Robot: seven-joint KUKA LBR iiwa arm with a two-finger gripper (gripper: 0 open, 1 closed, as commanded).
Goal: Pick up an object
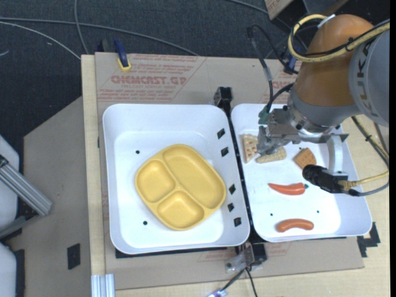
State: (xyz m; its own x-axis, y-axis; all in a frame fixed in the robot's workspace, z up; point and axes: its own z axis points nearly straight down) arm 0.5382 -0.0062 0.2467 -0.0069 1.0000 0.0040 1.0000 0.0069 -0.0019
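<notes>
Red printed lettering reading "CHEMCAST GP" runs along the flat brown cardboard sheet [162, 73], just behind the left shallow white plastic bin [117, 166]. Smaller red lines above and below that word are too fine to read.

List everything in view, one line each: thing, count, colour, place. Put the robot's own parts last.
bins: 2, white, side by side on the bench
tray: 1, yellow, three compartments, in the left bin
crackers: 3, tan, upper part of the right bin
chili pepper: 1, red, middle of the right bin
sausage: 1, orange-red, lower part of the right bin
clamp: 1, blue and yellow, bench's top left
arm: 1, grey and orange, over the right bin
gripper: 1, grey, above the crackers
</notes>
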